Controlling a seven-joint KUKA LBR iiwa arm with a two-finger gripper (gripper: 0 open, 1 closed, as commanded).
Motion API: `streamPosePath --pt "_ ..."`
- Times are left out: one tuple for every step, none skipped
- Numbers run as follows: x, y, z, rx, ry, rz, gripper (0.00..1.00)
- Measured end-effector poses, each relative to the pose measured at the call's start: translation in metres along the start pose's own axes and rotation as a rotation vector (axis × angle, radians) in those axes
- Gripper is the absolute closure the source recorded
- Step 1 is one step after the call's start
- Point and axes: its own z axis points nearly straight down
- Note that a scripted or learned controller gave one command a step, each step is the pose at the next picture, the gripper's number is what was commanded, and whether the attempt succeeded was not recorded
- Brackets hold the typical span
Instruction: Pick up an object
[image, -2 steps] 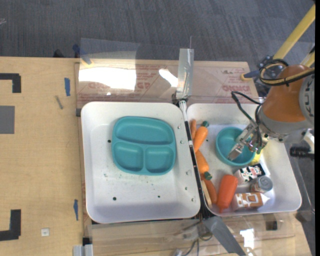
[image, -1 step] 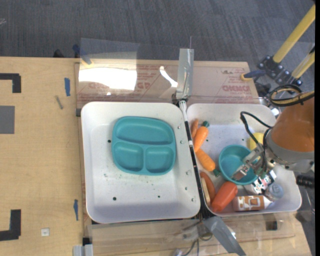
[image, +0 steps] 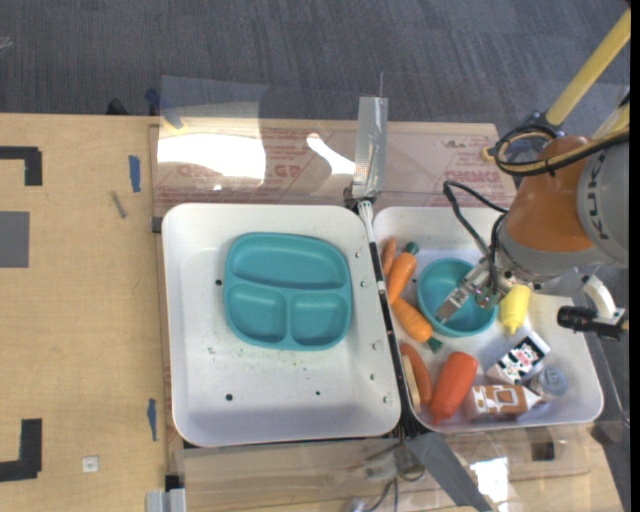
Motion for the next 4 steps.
streamPosePath --pt "0.029 -0.002 -0.001 0.002 -0.001 0.083 0.00" --pt "0.013 0.022 0.000 0.006 0.004 0.340 0.00" --pt "0.023 0.000 0.000 0.001 0.002 0.477 0.00" --pt "0.024 0.010 0.000 0.003 -0.001 0.671 0.00"
